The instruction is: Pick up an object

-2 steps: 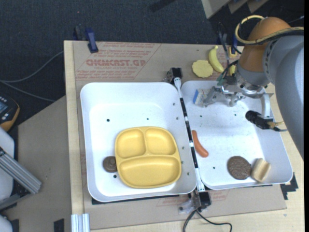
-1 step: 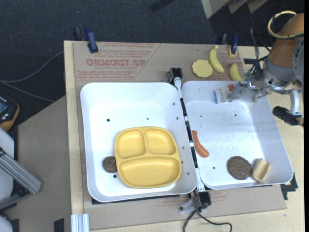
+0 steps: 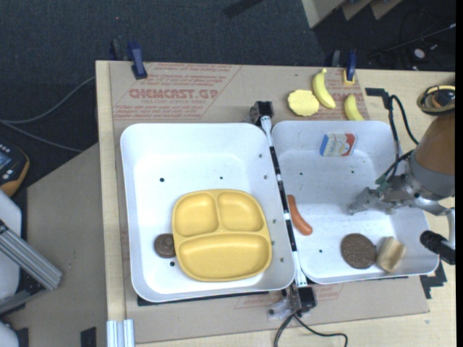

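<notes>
In the right bin (image 3: 318, 186) lie a red-orange sausage (image 3: 299, 216) by the left wall, a brown round cookie (image 3: 359, 251), a tan bread piece (image 3: 391, 254) beside it, and a small red, white and blue carton (image 3: 337, 144) near the far wall. The gripper (image 3: 362, 202) reaches in from the right, low over the bin floor, above the cookie and to the right of the sausage. Nothing shows between its fingers.
The left bin (image 3: 145, 157) holds a yellow divided tray (image 3: 219, 233) and a brown cookie (image 3: 165, 246) at the tray's left edge. Behind the right bin, on the bench, lie two bananas (image 3: 323, 89) and a yellow piece (image 3: 303, 103). The arm's orange band (image 3: 438, 147) is over the right rim.
</notes>
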`<state>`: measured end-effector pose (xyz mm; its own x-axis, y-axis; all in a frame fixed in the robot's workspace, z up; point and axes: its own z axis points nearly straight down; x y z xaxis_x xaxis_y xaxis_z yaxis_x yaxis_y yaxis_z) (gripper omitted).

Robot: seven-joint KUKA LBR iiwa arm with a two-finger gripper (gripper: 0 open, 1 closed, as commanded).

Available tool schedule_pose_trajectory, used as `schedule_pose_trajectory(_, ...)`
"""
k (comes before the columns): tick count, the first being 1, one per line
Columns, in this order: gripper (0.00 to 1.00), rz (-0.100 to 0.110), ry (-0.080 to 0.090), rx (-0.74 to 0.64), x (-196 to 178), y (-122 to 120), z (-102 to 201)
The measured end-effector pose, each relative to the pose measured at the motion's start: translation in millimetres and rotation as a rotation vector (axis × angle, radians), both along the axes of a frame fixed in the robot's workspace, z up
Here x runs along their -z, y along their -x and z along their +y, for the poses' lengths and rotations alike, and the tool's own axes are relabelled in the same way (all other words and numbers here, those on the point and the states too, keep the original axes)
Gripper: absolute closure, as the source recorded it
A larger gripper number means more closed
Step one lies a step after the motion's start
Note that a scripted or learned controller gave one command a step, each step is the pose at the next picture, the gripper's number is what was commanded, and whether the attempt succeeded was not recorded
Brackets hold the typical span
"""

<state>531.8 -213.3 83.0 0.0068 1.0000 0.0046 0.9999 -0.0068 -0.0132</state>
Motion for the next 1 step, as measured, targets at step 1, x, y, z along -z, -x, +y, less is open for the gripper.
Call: schedule_pose_trajectory(1,0.00,-0.024,0.002,-0.020,-2.6,-115.0,114.9)
